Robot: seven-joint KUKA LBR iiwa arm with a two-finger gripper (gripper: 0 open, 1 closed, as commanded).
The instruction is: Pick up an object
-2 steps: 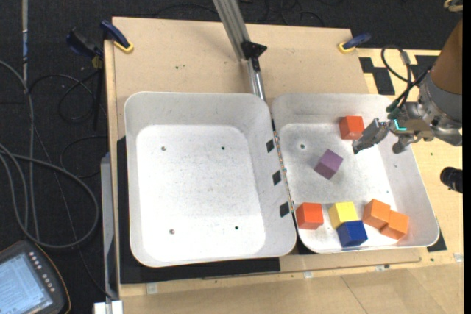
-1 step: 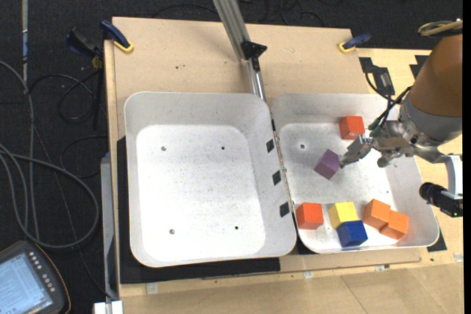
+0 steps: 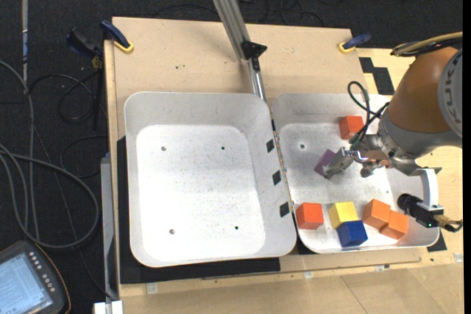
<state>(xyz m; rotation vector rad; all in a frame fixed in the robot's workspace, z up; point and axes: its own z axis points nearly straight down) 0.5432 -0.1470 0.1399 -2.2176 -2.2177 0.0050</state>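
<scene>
Gripper (image 3: 340,161) hung low over middle of right bin (image 3: 305,134). Finger spread and any hold: could not tell. Orange block (image 3: 350,126) just behind it; orange (image 3: 310,215), yellow (image 3: 342,213), blue (image 3: 352,232) blocks along front.

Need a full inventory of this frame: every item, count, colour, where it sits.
bins: 2, white, side by side on the bench; left bin, right bin
orange blocks: 4, all in the right bin; one at the far side, one at the near left, two touching at the near right
yellow block: 1, near edge of the right bin
blue block: 1, right bin, just in front of the yellow one
purple block: 1, middle of the right bin, beside the gripper
bench: 1, tan board under both bins
clamps: 2, blue and yellow, at the far corners
arm: 1, grey with orange band, reaching in from the right
gripper: 1, over the right bin, next to the purple block
</scene>
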